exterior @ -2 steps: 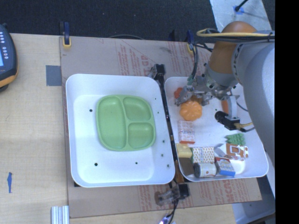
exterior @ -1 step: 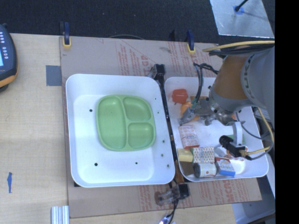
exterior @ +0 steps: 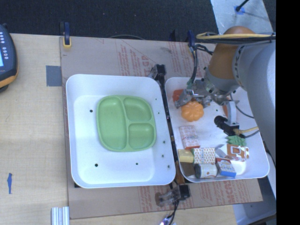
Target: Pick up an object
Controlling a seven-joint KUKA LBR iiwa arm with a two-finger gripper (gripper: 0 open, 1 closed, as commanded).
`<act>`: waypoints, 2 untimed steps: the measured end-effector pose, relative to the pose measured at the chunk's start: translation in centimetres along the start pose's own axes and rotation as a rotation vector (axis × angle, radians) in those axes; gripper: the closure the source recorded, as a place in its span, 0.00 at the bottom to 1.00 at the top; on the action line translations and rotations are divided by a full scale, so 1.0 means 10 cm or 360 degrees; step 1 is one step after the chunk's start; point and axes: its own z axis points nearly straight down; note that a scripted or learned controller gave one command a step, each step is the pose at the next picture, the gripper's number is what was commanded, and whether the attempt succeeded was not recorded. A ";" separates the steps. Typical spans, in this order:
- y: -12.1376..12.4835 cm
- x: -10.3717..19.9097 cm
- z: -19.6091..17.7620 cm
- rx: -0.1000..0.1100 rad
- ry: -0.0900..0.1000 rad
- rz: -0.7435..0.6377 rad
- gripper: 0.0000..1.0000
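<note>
- Progress: nothing lifted yet, by my judgement. The end effector (exterior: 196, 96) hangs over the far end of the right bin (exterior: 208, 134), just beside the orange fruit (exterior: 192, 111) (clenched or released, I cannot tell).
- Left bin (exterior: 84, 142): one green divided plate (exterior: 125, 123).
- Right bin: the orange fruit, with small cartons (exterior: 205, 156) crowded at the near end.

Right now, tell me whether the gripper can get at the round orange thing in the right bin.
Probably yes. The gripper hangs right beside the round orange thing, whose top is uncovered. The nearest small box lies apart from it.
</note>
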 end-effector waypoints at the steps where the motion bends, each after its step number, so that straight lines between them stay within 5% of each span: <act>1: 0.20 -0.16 -1.49 -0.0021 -0.0006 0.0001 0.00; 2: 0.12 -0.83 -0.29 0.0024 -0.0002 0.0010 0.00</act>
